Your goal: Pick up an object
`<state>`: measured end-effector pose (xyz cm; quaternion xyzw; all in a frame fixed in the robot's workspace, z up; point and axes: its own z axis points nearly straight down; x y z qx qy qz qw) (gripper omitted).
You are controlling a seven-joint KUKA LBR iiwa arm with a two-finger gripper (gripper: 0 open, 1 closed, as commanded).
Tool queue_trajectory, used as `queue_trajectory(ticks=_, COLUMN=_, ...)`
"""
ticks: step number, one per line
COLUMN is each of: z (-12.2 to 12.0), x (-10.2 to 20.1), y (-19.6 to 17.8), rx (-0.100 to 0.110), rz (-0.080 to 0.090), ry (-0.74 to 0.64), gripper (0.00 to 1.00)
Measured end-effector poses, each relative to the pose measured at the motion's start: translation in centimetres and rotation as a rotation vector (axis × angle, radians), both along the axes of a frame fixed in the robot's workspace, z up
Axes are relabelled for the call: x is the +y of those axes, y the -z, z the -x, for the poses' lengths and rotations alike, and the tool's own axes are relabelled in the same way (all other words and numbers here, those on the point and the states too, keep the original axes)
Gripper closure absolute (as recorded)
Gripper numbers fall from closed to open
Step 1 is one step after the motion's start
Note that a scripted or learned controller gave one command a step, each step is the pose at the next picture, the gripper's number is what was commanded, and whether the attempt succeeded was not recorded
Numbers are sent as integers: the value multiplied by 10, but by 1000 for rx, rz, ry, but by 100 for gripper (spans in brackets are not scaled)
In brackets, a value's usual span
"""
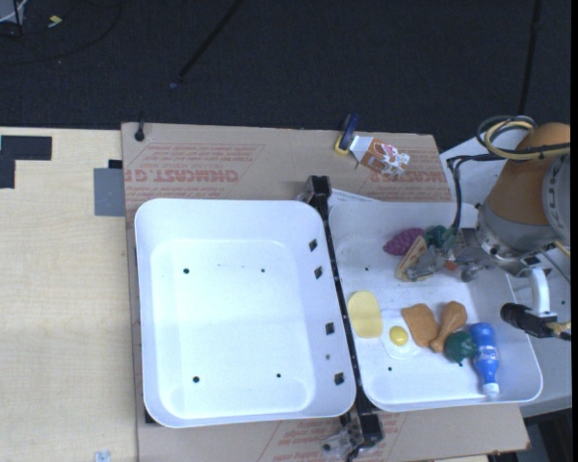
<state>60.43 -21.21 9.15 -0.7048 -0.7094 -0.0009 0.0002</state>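
Note:
My gripper is low in the right bin, near its back, reaching in from the right. A purple bunch of grapes lies just left of and behind it, touching or nearly so. A tan wedge-shaped piece sits right at the gripper's tip; I cannot tell whether it is held. Nearer the front lie a yellow piece, a fried egg, an orange bread piece, an orange drumstick, a green item and a blue bottle.
The left bin stands beside the right one, with a black divider between them. A small packet lies on the cardboard behind the bins. The arm's orange band and cables rise at the right.

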Motion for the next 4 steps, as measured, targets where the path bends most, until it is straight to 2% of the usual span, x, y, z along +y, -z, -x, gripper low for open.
queue_trajectory(ticks=1, z=-36, x=46, y=6, rx=26, rz=-5, ry=6, gripper=0)
queue_trajectory(ticks=2, z=-41, x=-4, y=-179, rx=-13, rz=8, ry=8, gripper=0)
queue_trajectory(ticks=3, z=-40, x=-1, y=-178, rx=2, rz=3, ry=3, gripper=100)
queue_trajectory(ticks=4, z=-40, x=32, y=-191, rx=2, rz=1, ry=5, gripper=100)
